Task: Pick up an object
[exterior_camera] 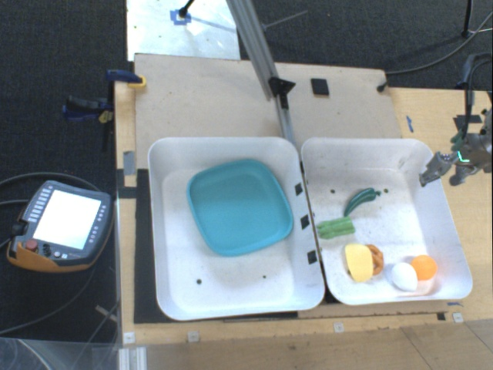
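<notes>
My gripper (pixel 445 171) hangs over the right rim of the right bin (pixel 385 151), fingers spread apart with nothing between them. In that bin lie a dark green pepper (pixel 362 199), a light green block (pixel 336 227), a yellow piece (pixel 358 262) against a brown item (pixel 376 259), a white egg (pixel 404 276) and an orange ball (pixel 424 267). The objects sit left of and below the gripper, apart from it.
The left bin (pixel 173 280) holds a teal square plate (pixel 240 206). A metal pole (pixel 258 45) slants down to the seam between the bins. A teach pendant (pixel 58 226) lies on the floor at the left. Clamps (pixel 123 77) grip the bench's left edge.
</notes>
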### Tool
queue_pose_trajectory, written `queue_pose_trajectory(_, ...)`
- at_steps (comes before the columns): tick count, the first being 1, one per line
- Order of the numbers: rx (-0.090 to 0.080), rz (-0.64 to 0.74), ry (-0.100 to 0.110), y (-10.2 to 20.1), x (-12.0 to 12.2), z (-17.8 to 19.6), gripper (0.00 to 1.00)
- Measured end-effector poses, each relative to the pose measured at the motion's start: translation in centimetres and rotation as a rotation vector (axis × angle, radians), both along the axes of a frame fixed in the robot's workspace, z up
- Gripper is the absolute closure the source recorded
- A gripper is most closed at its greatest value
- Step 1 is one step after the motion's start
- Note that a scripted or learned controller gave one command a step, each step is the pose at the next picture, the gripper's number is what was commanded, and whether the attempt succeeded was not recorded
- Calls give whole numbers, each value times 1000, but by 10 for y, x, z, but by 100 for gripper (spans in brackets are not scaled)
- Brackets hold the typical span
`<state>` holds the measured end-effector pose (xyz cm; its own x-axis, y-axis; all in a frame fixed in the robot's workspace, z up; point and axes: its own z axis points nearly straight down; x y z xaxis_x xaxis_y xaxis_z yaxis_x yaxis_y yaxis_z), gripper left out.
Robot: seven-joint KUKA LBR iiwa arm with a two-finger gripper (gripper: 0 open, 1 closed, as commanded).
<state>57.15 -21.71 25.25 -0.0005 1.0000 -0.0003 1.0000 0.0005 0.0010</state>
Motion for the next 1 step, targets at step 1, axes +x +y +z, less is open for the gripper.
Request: queue_pose_trajectory(1, 0, 0, 0, 0, 0, 0, 0)
